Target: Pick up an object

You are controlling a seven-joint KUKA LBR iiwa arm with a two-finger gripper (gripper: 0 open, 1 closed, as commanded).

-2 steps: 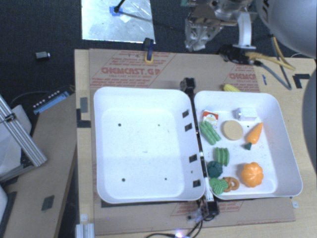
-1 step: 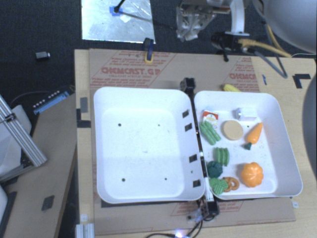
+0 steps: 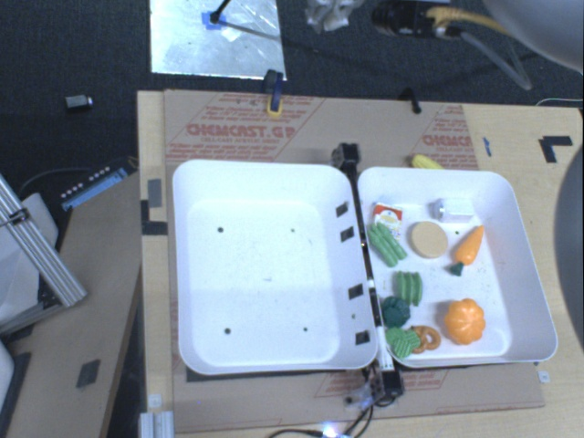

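The worktop (image 3: 109, 272) carries a printed cardboard sheet (image 3: 301, 121). On the sheet two white bins touch: the left bin (image 3: 265, 272) and, beside it, the right bin (image 3: 511, 245).

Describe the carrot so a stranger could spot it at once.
Look in the right white bin, which holds the toy food. Toward its right side, above the round orange pumpkin and right of the tan disc, lies the carrot: the one slim, tapered orange piece, with a small green tip.
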